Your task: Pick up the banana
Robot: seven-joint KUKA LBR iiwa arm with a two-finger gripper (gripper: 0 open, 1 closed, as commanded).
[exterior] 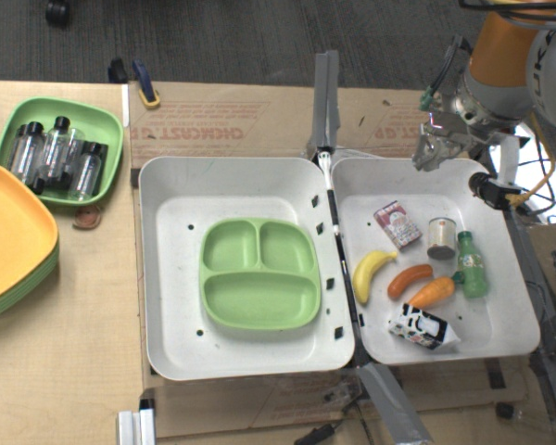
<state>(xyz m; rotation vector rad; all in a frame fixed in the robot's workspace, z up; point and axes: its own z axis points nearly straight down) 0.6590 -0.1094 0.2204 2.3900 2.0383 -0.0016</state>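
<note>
banana waits low, arm parked high

while the gripper (433, 148) hangs over the far rim of the right bin (519, 341), the banana (371, 273) lies on that bin's floor against the left wall, curved, stem end up toward the card box (396, 223). whether the tool is spread or closed i cannot tell from this angle; it carries nothing that shows.

now the risks. that banana sits tight to the wall, so a finger coming down on the left side could land on the rim instead of beside the fruit. just to its right lies a sausage (410, 279), with a carrot (432, 292) beyond, near enough that a wide approach might nudge or pinch one instead. the curved skin could also roll out of a squeeze taken off-centre.

as for the gap: banana well apart from the tool, nearer the camera and to the view's left, with the card box lying roughly between them. a can (441, 237) and a green bottle (470, 265) stand off to the right, clear of that line.
</note>
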